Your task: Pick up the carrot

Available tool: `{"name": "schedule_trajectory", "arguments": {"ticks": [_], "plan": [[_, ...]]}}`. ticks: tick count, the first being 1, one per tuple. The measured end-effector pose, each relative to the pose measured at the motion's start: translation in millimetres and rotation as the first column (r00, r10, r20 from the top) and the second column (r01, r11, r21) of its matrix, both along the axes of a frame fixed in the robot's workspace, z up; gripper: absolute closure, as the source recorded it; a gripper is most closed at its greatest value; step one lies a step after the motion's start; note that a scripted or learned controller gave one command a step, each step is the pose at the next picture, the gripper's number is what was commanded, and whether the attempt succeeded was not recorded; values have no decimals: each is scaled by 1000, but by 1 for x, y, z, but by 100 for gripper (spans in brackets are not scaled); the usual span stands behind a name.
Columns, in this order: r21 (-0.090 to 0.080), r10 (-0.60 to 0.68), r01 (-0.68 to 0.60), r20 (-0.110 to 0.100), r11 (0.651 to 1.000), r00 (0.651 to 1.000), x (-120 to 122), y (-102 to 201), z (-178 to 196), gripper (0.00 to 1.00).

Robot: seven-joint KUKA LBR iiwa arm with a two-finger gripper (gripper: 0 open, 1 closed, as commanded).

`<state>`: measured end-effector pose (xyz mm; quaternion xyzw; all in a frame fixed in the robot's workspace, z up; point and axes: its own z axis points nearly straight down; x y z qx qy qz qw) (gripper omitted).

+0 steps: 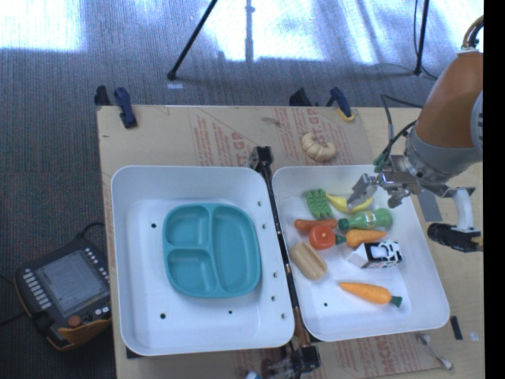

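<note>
— Where is your tool right now?

— My tool (377, 186) hangs over the far part of the right bin (430, 306), above the banana (349, 204) and the green bottle-shaped toy (372, 219). Its fingers are spread apart, and I see nothing between them.

— And the carrot?

— There are two orange carrot-like pieces. One carrot (369, 292) lies alone on the near floor of the right bin, its green tip pointing right, well apart from my tool. The other orange carrot piece (364, 237) sits in the cluster, just beside the green toy and the tomato (322, 236).

— What else is in that bin?

— A ridged green vegetable (319, 204) at the far left, a bread roll (308, 260) near the left wall, and a small black-and-white carton (382, 253) between the two carrots.

— The other bin?

— The left bin (142, 204) holds a teal divided plate (211, 249). On the table (197, 136), beyond the bins, lies a small tan gourd-shaped piece (319, 148).
</note>
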<state>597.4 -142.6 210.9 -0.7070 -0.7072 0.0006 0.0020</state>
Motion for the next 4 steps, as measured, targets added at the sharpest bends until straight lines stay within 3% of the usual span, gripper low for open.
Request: {"name": "schedule_trajectory", "arguments": {"ticks": [1,2,3,4], "plan": [[0,2,-2,-2,1000,1000,-28,-13,-124,0],[3,-1,1,-2,1000,1000,-27,-13,-113,100],[2,-2,2,-2,1000,1000,-27,-13,-114,0],[-1,-186,186,1,982,982,5,-48,-123,0]]}}
